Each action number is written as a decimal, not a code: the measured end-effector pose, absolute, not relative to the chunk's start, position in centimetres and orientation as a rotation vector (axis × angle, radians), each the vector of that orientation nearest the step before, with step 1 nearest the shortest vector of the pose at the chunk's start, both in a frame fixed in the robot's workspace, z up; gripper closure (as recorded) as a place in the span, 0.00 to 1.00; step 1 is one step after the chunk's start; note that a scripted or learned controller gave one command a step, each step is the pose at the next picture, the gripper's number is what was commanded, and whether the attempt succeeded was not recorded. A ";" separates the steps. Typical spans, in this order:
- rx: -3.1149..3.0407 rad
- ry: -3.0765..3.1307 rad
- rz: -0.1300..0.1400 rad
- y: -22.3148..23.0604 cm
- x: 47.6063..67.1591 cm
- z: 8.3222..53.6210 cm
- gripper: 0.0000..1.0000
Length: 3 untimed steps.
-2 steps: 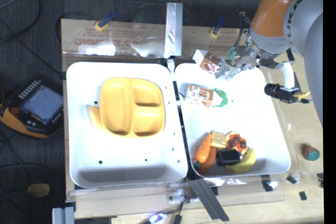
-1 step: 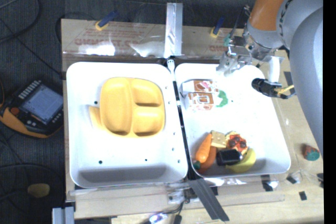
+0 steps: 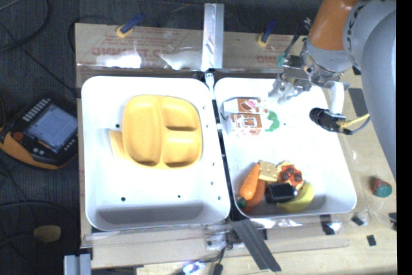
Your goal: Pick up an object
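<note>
A: Looking for something to pick, the nearest is the red-and-white packet [image 3: 246, 116] at the back of the right bin [image 3: 335, 158], a green piece [image 3: 273, 120] just beside it.

B: And the gripper [image 3: 286, 88]?

A: Above that bin's back edge, near the packet, holding nothing; whether it is parted I cannot tell. The carrot [image 3: 251, 182] and banana [image 3: 302, 198] crowd the front corner. The yellow tray [image 3: 161, 130] lies in the left bin [image 3: 96, 158].

The gripper [image 3: 285, 88] hangs over the right bin [image 3: 322, 158], near its far edge, just beside the printed packet [image 3: 244, 116].
</note>
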<state>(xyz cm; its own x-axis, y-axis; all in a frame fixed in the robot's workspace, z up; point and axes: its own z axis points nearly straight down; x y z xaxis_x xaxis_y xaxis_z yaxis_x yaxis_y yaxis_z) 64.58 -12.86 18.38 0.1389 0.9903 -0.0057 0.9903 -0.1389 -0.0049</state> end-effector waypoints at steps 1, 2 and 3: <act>2.532 1.825 0.024 -11.0 66.8 13.1 1.00; 2.161 2.283 -0.006 -15.7 60.2 16.3 1.00; 2.160 2.284 -0.004 -15.7 60.2 16.3 0.00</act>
